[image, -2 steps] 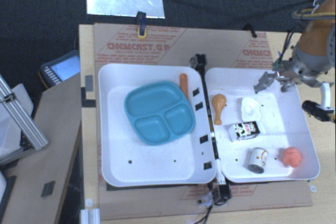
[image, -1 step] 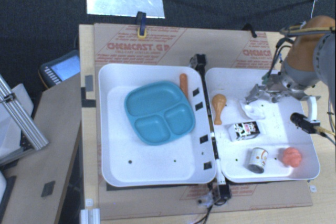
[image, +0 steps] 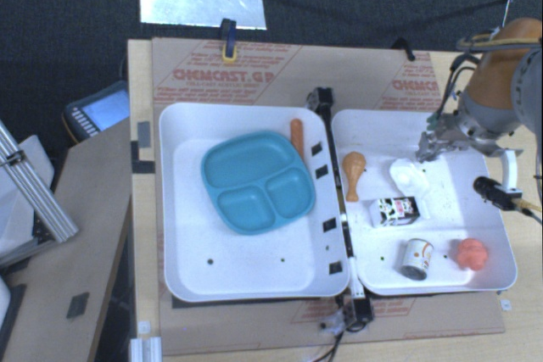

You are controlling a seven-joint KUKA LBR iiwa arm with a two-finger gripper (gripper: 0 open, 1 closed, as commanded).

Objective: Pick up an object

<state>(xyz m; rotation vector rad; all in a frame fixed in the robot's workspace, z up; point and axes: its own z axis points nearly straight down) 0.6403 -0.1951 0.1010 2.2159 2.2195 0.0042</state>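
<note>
Two white bins sit side by side on the worktop; the left bin carries a blue tray and an orange stick at its far right edge, while the right bin holds everything loose enough to lift. The gripper hangs at the far side of that bin, its tip just above and beside a white lump; whether the jaws are apart or together I cannot tell, and nothing shows between them. That lump looks the likeliest target, and it is soft-looking and pale against the white floor, so a descent slightly far of it would close on bare plastic. A drumstick lies to its left, a carton just near of it, a can and a pink ball along the near wall. Crowding is the other risk: a push on the lump could shove it into the carton, and the can or ball would roll away from a glancing touch.
</note>
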